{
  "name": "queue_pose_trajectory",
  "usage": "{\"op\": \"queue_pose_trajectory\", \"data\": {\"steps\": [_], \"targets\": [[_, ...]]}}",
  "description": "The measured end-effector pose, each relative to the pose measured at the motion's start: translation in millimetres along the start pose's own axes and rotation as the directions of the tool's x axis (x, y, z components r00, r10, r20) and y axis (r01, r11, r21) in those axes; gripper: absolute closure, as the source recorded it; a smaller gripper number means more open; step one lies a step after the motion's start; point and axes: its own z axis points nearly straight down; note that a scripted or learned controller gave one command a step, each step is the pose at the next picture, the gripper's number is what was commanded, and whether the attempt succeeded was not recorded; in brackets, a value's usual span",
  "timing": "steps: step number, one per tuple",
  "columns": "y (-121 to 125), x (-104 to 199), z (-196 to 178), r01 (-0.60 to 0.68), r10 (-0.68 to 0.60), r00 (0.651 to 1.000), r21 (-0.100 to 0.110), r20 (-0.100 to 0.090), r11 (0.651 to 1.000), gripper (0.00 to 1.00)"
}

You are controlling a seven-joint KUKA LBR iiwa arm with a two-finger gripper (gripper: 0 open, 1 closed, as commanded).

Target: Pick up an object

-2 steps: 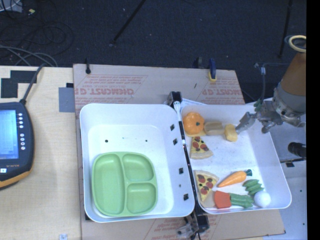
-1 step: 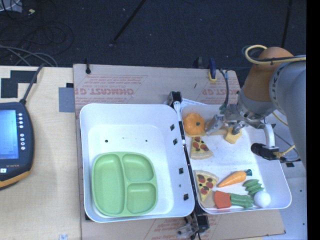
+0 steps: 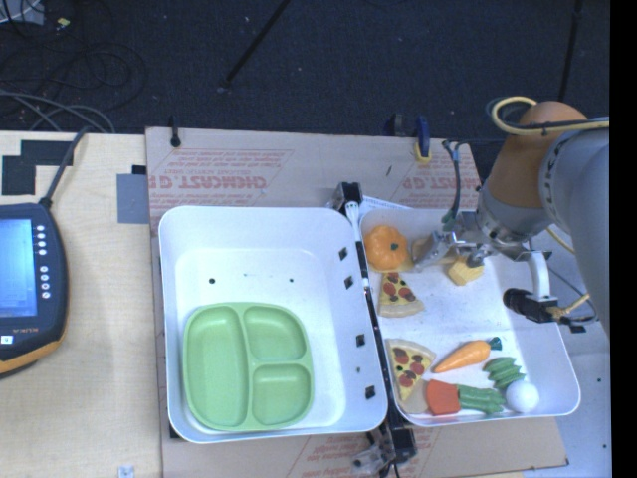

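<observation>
Toy food fills the right-hand white bin (image 3: 557, 366) as the tool (image 3: 450, 249) of the grey arm (image 3: 557, 182) hangs low over the bin's far end; whether the tool is open or closed cannot be told from this angle, and nothing is seen gripped in it. A pale yellow chunk (image 3: 464, 270) lies just beside the tool on its near side and looks the likeliest target. An orange pumpkin-like piece (image 3: 384, 248) sits close by, toward the bin's dividing wall, with a pizza slice (image 3: 399, 293) just in front of it.

For a clean pick, the tool would do best to centre squarely over the yellow chunk and descend straight, staying clear of the pumpkin piece and of the bin wall so that neither gets nudged. The chunk looks small, so an off-centre close could squirt it sideways.

Farther out, at the bin's near end, a second pizza slice (image 3: 408, 361), a carrot (image 3: 462, 356), a red piece (image 3: 443, 397), green vegetables (image 3: 493, 386) and a white egg (image 3: 522, 396) crowd together, a harder cluster to grasp from. In the left bin (image 3: 249, 237) on the worktop (image 3: 100, 366), a green divided tray (image 3: 247, 365) lies well apart.
</observation>
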Motion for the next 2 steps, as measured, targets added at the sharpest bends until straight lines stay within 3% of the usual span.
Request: {"op": "queue_pose_trajectory", "data": {"steps": [1, 2], "targets": [[4, 49, 1, -0.001, 0.001, 1.0, 0.0, 0.003, 1.0, 0.0], [1, 69, 3, -0.009, 0.009, 1.0, 0.007, 0.019, 1.0, 0.0]]}}
